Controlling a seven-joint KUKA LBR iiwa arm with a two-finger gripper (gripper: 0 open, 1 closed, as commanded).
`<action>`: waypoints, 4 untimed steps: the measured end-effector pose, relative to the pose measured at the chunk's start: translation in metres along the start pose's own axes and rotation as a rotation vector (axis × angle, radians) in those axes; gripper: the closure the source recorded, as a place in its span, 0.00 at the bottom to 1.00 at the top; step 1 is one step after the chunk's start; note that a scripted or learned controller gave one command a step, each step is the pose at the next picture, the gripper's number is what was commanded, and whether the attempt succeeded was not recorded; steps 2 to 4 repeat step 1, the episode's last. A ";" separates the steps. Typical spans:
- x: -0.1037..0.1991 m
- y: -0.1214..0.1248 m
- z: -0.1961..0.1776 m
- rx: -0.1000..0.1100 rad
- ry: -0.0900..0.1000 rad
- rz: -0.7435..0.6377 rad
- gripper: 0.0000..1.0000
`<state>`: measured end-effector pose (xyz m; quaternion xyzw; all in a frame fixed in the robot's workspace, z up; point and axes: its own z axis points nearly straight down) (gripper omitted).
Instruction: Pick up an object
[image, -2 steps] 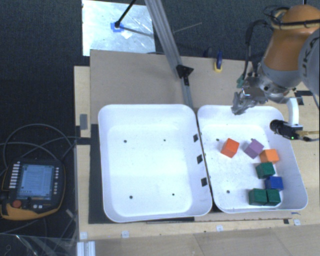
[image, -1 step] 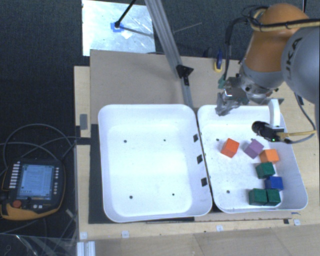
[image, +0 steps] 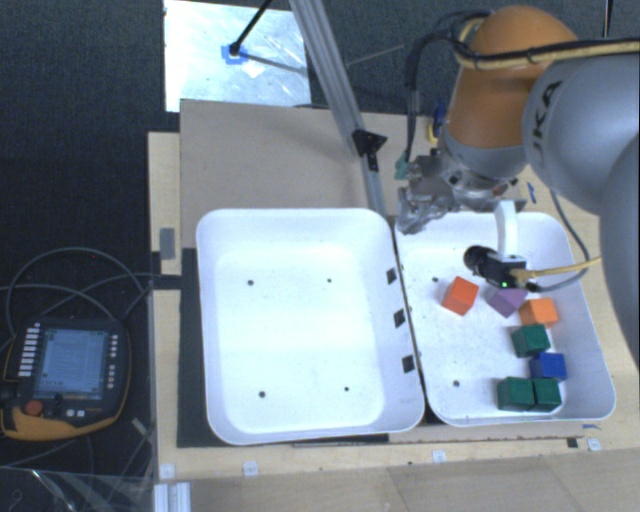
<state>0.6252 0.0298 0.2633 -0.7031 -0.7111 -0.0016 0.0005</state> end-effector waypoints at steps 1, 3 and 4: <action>0.047 -0.013 0.019 0.002 -0.001 0.002 1.00; 0.047 -0.013 0.019 0.002 -0.001 0.002 1.00; 0.047 -0.013 0.019 0.002 -0.001 0.002 1.00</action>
